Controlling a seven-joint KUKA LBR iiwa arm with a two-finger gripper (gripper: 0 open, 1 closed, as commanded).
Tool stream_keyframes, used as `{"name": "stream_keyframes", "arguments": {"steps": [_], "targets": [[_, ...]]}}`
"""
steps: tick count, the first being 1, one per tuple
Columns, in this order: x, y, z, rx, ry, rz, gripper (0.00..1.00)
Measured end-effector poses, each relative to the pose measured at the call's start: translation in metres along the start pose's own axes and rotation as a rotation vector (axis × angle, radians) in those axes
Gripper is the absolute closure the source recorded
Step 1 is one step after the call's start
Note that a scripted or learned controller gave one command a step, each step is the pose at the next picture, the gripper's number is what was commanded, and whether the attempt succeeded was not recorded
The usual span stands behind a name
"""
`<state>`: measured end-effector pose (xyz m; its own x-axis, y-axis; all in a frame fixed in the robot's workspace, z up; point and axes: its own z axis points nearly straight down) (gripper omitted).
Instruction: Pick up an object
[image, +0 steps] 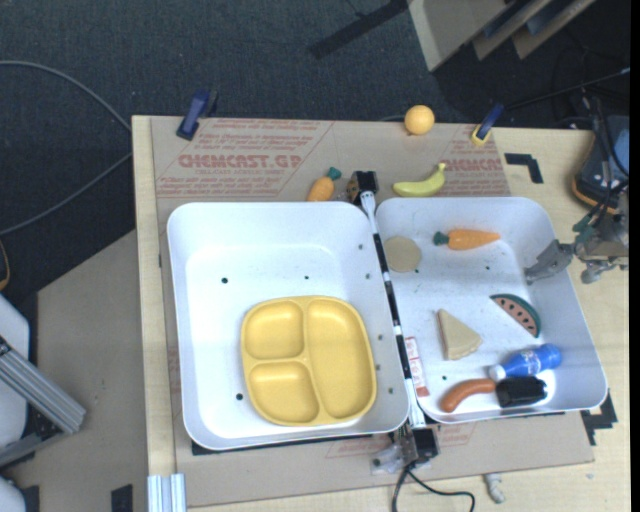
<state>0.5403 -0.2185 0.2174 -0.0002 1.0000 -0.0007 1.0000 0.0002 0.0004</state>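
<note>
1. In the left bin (200, 260) a yellow tray (308, 360) with three compartments lay flat in the lower middle of the frame. It held nothing, so I judge it was there to receive things.
2. On the bench above the bins, outside them, lay a small orange toy (322, 188), a banana (420, 183) and an orange ball (420, 120).
3. The right bin (570, 330) held the things to pick: a tan disc (403, 254) at its upper left, a carrot (468, 239), a wedge (459, 334), a melon slice (516, 313), a sausage (465, 394) and a blue bottle (524, 374) at the lower right.
4. The gripper (562, 258) stood at the right edge of the frame, over the right wall of this bin. Its fingers looked spread, with nothing between them. The carrot and the melon slice were nearest to it, each with free space around.
</note>
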Motion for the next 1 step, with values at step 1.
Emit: {"name": "stream_keyframes", "arguments": {"steps": [1], "targets": [[0.0722, -0.0095, 0.0934, 0.003, 0.002, -0.001, 0.00]]}}
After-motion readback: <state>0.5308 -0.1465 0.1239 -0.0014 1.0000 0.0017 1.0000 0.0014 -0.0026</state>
